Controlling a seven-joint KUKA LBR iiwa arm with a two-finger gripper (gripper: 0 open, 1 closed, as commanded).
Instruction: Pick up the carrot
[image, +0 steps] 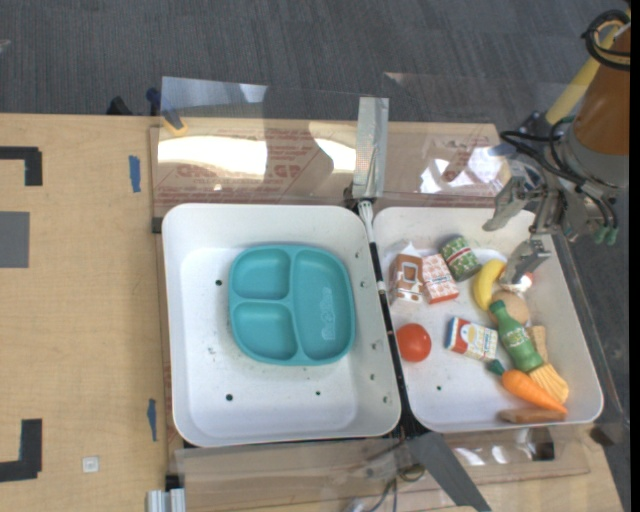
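Here, one carrot (531, 389), two bins (190, 300).

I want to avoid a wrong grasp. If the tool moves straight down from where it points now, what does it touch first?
Probably the banana or the pale item beside it, not the carrot, which lies nearer the bin's front edge. The tool hangs above them; depth is unclear.

The left bin (190, 330) holds a teal divided plate (293, 304), and the right bin (585, 350) holds a red tomato (414, 342), a banana (486, 283), a green bottle (517, 338) and small cartons (424, 278).
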